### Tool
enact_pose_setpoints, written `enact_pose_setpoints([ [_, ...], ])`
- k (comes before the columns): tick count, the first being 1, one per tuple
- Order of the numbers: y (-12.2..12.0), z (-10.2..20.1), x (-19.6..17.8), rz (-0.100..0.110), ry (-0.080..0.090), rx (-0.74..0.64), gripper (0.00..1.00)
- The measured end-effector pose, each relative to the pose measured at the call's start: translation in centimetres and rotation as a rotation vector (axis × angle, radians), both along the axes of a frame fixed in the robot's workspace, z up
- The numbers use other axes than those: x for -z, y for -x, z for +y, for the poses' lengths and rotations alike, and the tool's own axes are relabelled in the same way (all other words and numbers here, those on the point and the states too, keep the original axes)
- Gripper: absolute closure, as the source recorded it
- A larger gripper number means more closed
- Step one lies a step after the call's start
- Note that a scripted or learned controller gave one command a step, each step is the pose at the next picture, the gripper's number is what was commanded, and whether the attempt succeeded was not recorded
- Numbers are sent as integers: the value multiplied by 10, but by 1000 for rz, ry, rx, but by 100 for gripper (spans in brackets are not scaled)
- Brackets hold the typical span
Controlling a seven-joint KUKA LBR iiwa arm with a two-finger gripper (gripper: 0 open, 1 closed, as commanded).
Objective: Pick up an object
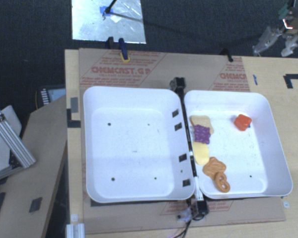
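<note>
My gripper [277, 44] hangs at the top right corner of the view, above the bench's far right edge and outside both bins, its two fingers spread apart with nothing between them. In the right bin [268, 148] a red object [242, 122] lies near the upper right. Along that bin's left wall lie a tan piece [200, 120], a purple grape-like bunch [202, 132], a pale yellow piece [201, 153] and an orange-brown pretzel-like object [217, 172].
The left bin [129, 148] sits beside the right one, joined by a dark hinge strip [185, 138]. A shiny metal sheet [108, 13] lies beyond the bench at the top. A metal rail [10, 138] stands at the left.
</note>
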State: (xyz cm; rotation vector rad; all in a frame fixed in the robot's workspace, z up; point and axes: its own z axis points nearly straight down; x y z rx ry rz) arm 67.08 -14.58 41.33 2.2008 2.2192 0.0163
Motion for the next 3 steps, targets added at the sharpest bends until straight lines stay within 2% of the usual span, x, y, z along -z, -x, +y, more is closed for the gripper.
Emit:
enact_pose_setpoints([
  [1, 39, -19, -120, 1, 1, 8, 0],
  [2, 37, -17, -122, 11, -1, 1, 100],
  [3, 78, 61, -122, 17, -6, -3, 100],
])
